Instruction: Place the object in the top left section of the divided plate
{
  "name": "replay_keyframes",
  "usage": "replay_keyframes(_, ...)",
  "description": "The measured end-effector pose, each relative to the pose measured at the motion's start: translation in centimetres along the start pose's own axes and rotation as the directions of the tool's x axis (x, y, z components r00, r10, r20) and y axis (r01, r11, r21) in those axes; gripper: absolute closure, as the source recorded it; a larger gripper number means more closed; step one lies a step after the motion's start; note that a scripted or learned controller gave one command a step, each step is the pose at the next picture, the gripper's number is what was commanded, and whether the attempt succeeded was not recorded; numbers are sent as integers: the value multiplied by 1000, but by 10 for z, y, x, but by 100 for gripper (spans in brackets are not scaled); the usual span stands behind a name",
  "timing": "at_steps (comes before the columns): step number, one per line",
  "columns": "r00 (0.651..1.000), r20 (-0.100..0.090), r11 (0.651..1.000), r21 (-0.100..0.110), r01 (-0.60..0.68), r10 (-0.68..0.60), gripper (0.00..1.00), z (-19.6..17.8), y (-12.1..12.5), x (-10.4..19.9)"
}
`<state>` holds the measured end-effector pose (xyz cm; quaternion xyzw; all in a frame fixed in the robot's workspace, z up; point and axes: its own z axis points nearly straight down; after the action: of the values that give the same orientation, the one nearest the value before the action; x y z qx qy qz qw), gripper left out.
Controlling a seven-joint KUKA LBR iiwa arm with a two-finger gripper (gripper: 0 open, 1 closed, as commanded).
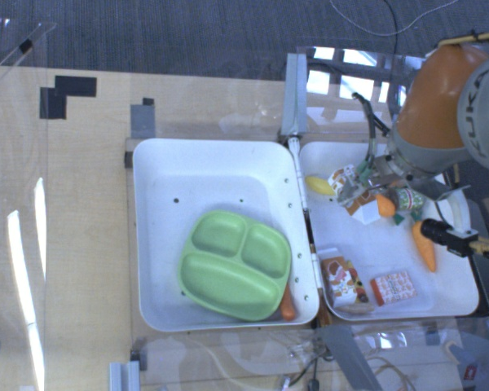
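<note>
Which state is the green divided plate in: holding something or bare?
Bare. All three sections of the green divided plate show plain green; the orange carrot piece lies beside its rim.

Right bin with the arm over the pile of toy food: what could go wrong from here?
1. The gripper hangs over several crowded items, an orange piece and a yellow piece among them, so it may take the wrong one or two together.
2. An orange carrot-like piece lies against the green divided plate, so a placing move might nudge it.
3. The plate sits slanted in the left bin, so its top left section is easily mistaken.
</note>
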<state>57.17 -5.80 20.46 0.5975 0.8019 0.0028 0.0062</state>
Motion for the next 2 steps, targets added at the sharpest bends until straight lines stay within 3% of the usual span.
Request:
replay_keyframes(1, 969, -2, 969, 6, -247, 247, 100, 19, -44, 65)
replay_keyframes(2, 997, -5, 997, 3, 76, -76, 100, 18, -44, 135)
